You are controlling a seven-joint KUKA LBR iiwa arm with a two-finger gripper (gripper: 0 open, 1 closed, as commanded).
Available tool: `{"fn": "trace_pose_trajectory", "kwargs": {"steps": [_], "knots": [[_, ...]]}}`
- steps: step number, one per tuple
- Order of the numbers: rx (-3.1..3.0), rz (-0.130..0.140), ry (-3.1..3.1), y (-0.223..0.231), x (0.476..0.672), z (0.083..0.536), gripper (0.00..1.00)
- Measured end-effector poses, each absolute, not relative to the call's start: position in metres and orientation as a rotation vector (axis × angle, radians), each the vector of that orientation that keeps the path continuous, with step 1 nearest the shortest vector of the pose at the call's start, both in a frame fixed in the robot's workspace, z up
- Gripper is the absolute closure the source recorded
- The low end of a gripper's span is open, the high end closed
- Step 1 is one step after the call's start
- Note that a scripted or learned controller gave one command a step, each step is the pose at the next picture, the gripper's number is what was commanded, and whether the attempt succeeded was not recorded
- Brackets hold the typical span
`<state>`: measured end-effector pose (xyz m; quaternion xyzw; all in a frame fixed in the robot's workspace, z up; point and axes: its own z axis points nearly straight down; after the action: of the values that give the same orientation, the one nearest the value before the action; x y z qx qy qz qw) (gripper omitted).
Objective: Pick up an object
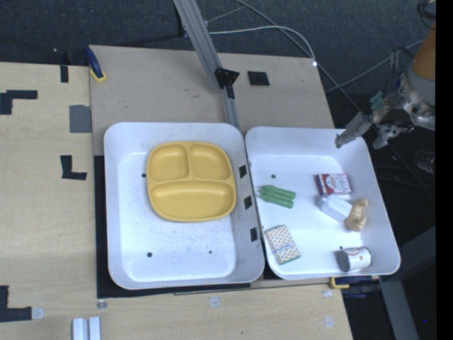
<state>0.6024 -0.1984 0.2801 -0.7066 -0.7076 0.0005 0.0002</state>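
The right bin (308, 144) holds several small objects: a green pod-shaped item (276, 195), a red and white box (333, 183), a white bottle (334, 207), a tan lump (357, 215), a checkered packet (282, 244) and a white and grey can (352, 258). My gripper (361, 139) hangs over that bin's far right corner, above and apart from all of them. Its two dark fingers (347, 134) are spread open with nothing between them. The nearest object, the red and white box, lies below and to its left.
A yellow divided plate (191, 180) lies in the left bin (127, 211). A slanted metal pole (205, 41) rises behind the bins, and cables (283, 30) run across the dark floor at the back.
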Motion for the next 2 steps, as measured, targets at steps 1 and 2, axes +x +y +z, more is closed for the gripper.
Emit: {"fn": "trace_pose_trajectory", "kwargs": {"steps": [1, 2], "knots": [[-2.217, 0.008, -2.218, -0.202, 0.602, 0.216, 0.00], [-2.217, 0.006, -2.220, -0.194, 0.603, 0.169, 0.00]]}}
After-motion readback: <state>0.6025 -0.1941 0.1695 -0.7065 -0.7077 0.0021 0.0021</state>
